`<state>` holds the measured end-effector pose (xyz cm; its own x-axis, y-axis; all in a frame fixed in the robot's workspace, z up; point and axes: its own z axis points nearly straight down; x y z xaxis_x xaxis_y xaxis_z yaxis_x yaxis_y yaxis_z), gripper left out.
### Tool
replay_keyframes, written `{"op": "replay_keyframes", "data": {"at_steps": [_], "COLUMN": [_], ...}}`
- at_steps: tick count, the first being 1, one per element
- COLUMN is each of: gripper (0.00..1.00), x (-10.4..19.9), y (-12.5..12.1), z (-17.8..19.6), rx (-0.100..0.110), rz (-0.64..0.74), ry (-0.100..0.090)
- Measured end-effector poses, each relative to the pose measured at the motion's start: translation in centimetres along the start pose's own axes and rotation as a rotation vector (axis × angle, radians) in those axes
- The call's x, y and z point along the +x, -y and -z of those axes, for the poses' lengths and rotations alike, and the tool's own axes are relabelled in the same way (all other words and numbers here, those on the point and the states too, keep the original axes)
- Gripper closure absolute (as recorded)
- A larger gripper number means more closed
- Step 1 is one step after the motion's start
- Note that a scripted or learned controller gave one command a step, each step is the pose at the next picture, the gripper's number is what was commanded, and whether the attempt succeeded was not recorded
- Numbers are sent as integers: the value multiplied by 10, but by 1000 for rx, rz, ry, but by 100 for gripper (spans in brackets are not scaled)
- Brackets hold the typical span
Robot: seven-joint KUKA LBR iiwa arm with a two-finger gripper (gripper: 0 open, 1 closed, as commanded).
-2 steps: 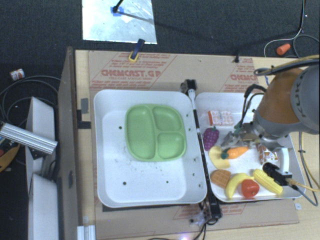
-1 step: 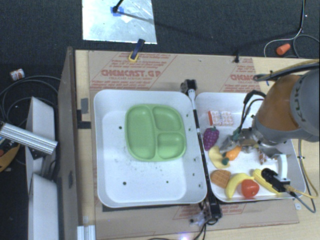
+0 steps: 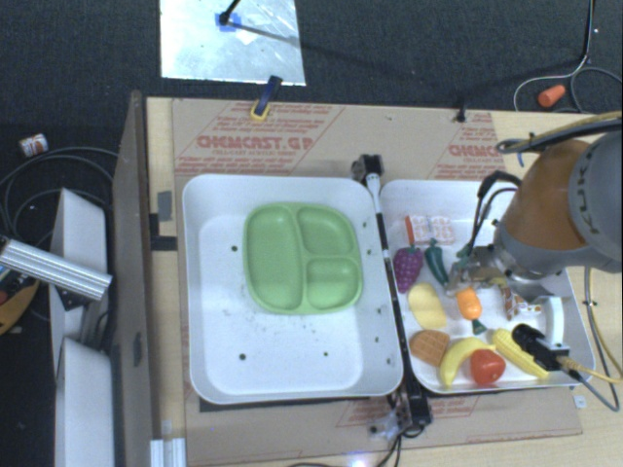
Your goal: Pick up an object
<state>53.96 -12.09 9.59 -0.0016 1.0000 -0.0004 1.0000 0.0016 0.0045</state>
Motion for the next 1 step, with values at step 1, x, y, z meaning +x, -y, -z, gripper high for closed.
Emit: {"op": "replay_keyframes", "data": {"at_steps": [1], "gripper": [100], "x": [66], "y": [-5], "z": [94], "rx": [-5], "rz": [9], "ry": [-2]}}
